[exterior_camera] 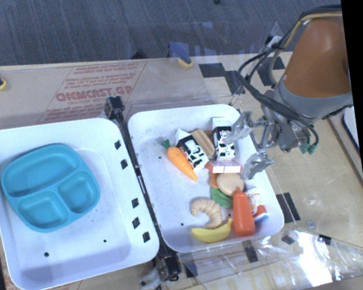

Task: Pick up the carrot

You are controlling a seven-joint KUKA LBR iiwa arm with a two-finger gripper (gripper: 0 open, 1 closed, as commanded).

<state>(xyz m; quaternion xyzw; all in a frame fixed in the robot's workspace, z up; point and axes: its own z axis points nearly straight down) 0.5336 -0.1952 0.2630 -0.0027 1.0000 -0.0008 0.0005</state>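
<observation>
Orange carrot [182, 161] with green top lies slanted in right bin [158, 197].

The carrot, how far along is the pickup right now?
Done so far: the gripper hangs over the right bin's right edge, its jaws spread apart with nothing between them. In hand: nothing yet; the carrot lies flat in that bin, beside the cow-print carton, apart from the gripper. Left: move across to the carrot, come down, close on it and lift.
</observation>
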